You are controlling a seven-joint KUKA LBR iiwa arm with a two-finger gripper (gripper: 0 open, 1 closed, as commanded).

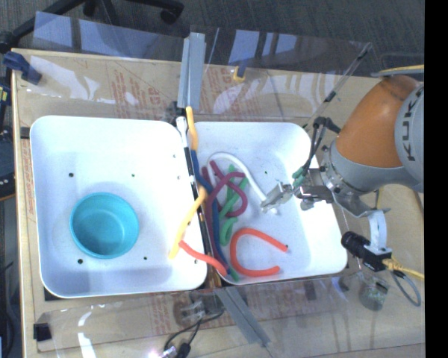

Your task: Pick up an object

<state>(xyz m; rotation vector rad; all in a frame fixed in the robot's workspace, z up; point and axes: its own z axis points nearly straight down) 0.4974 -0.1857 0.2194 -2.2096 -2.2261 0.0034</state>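
Two white bins are seen side by side on the tabletop point(97, 73). In the left bin point(52, 140) a teal bowl point(104, 224) is set near its lower left. A tangle of flexible cords point(228, 196) (maroon, blue, green and white) is piled along the left wall of the right bin point(284, 136), with an orange-red cord point(252, 253) curled below it. The gripper point(275, 198) is poised over the right bin's middle, just right of the tangle, its fingers slightly spread with nothing pinched between them.

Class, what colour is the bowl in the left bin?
Turquoise blue bowl, seen in the camera view.
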